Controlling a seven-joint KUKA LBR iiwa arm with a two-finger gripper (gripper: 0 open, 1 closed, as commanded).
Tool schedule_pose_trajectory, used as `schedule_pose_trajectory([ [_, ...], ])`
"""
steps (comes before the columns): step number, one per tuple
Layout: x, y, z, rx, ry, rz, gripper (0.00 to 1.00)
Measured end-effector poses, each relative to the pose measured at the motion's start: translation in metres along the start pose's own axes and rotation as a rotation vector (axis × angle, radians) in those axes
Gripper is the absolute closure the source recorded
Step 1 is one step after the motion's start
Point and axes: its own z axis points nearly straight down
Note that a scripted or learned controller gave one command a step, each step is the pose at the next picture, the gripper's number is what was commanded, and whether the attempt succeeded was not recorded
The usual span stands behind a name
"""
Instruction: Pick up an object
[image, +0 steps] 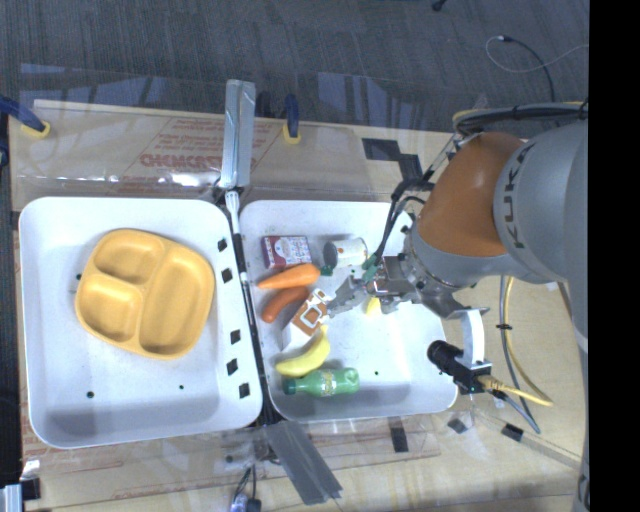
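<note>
The right bin (420, 390) holds several items. A dark red box (285, 249) lies at its back left, with a carrot (288, 277) and a brown sausage-like piece (281, 304) in front of it. A banana (305, 356) and a green bottle (320, 382) lie near the front wall. A white cup (347, 250) lies on its side at the back. My gripper (335, 298) reaches in from the right, low over the bin's middle. Its tip is right by a small orange-and-white packet (312, 316), just right of the carrot.
The left bin (50, 400) holds a yellow divided plate (145, 292). A black clip-lined divider (240, 310) separates the two bins. The arm's orange band (460, 205) and grey body hang over the right bin's right side, with cables (505, 385) trailing off its front right corner.
</note>
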Motion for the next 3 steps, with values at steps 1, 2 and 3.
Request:
schedule_pose_trajectory([
  [1, -0.079, 0.033, -0.003, -0.003, -0.001, -0.020, 0.00],
  [2, -0.075, 0.076, 0.105, -0.004, 0.005, 0.360, 0.00],
  [3, -0.075, 0.074, 0.100, 0.007, 0.004, 0.354, 1.00],
])
